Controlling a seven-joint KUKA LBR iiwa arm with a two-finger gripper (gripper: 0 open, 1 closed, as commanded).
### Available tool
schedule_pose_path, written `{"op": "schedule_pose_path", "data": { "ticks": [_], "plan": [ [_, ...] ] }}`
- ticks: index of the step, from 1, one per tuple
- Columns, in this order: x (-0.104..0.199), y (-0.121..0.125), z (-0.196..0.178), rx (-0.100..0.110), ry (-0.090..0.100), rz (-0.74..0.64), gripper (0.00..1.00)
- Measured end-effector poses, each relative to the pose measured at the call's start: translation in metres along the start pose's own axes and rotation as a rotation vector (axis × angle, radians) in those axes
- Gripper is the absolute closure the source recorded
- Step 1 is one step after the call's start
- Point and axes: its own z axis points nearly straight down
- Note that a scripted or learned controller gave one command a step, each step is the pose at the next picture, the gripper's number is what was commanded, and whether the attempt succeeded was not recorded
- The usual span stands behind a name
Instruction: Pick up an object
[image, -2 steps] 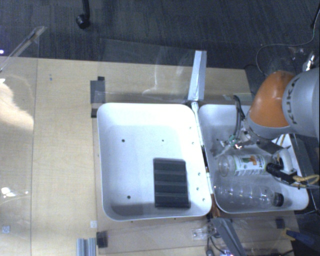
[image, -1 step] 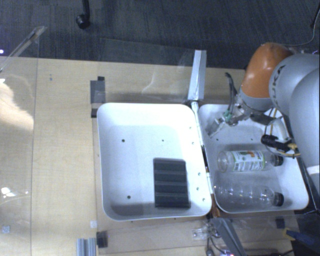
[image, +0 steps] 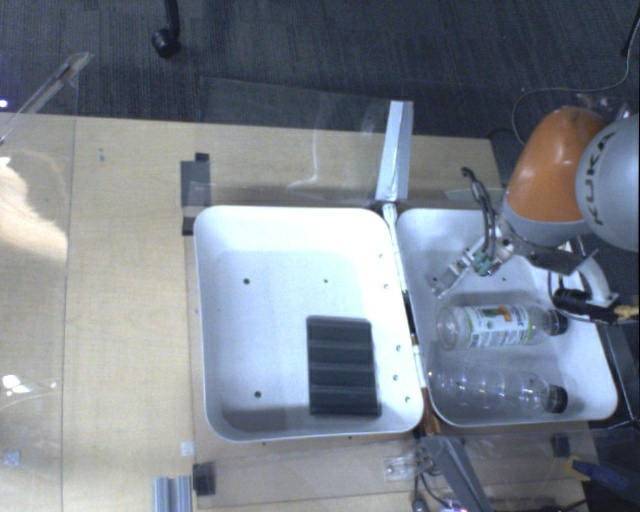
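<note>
Here, in the right bin (image: 415, 250) on the table (image: 120, 300), the arm (image: 560, 170) hangs over two clear bottles. The labelled bottle (image: 497, 326) lies crosswise just below the end effector (image: 480, 262), whose state I cannot tell.

Arm (image: 590, 180) cut by right edge; hand (image: 470, 268) indistinct.
</note>
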Motion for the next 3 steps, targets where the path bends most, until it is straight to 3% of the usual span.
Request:
{"op": "schedule_pose_path", "data": {
  "ticks": [1, 2, 3],
  "plan": [
    [0.053, -0.083, 0.005, 0.001, 0.001, 0.101, 0.0],
    [-0.014, -0.048, 0.029, -0.003, -0.004, 0.541, 0.0],
    [-0.02, 0.04, 0.028, 0.0, -0.001, 0.503, 0.0]
  ]
}}
